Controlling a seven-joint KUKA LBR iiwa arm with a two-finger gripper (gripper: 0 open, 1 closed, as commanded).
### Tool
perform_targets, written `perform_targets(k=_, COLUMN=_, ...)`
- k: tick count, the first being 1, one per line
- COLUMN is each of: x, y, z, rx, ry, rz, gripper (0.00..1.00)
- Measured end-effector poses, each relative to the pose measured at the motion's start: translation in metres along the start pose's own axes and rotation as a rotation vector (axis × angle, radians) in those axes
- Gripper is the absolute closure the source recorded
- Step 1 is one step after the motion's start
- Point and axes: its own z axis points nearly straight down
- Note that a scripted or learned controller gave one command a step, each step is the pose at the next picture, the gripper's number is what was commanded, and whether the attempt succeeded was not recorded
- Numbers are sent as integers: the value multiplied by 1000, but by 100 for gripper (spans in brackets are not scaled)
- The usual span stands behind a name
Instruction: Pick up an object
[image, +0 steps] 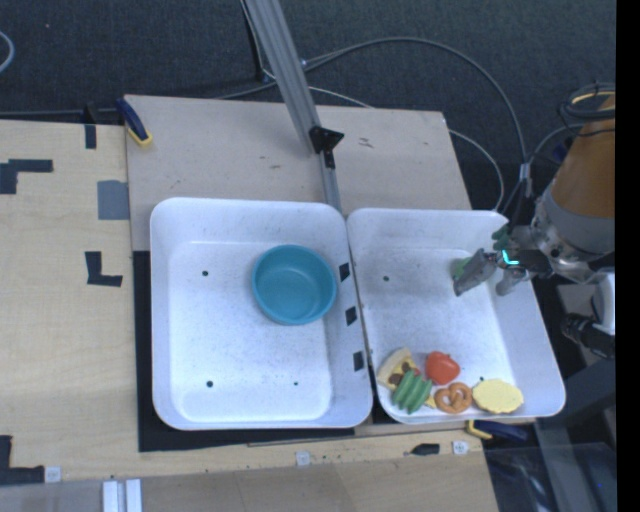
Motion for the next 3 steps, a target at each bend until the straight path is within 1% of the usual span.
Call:
perform_targets(k=1, x=0, y=0, z=0, rx=0, ry=0, rz=0, gripper=0)
perform_targets(k=2, x=1, y=-9, z=46, rx=4, ry=1, rz=0, gripper=0)
perform_targets(k=3, x=2, y=-14, z=109, rx=6, ry=1, rz=0, gripper=0)
